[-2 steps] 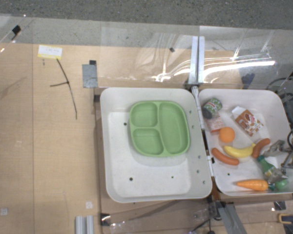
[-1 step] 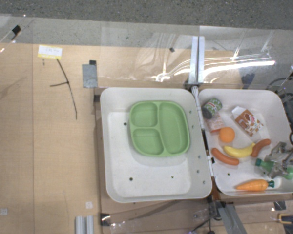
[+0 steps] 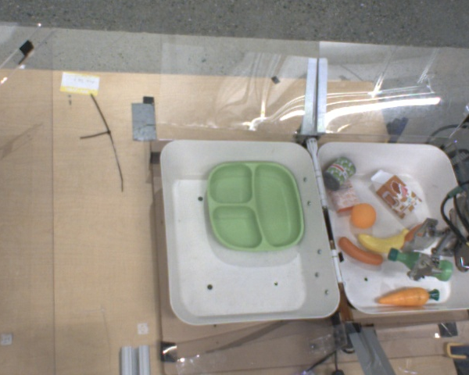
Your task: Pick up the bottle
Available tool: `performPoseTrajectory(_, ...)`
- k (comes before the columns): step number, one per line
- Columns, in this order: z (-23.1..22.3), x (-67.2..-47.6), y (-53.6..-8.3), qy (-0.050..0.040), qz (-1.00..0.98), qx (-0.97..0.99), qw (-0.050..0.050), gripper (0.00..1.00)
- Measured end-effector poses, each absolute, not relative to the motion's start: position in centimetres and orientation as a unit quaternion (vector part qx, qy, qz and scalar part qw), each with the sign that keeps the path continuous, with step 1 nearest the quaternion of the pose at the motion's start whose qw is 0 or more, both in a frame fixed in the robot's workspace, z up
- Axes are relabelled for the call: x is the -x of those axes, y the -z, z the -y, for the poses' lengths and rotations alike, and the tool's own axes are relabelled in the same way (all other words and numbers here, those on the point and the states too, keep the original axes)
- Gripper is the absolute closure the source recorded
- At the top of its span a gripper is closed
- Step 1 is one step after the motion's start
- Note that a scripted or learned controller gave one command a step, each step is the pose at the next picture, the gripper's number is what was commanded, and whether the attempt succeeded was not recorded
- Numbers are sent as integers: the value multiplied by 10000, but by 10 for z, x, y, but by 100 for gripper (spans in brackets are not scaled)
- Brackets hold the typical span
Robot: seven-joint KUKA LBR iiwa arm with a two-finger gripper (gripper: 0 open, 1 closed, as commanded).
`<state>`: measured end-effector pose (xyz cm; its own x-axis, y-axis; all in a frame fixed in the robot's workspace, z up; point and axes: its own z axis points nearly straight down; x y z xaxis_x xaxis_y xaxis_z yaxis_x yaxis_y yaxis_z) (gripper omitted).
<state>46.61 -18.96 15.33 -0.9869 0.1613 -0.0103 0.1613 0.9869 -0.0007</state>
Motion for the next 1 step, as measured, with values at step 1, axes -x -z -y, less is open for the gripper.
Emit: performPoseTrajectory(1,235,-545,-104,18,-9959,-901,102,100)
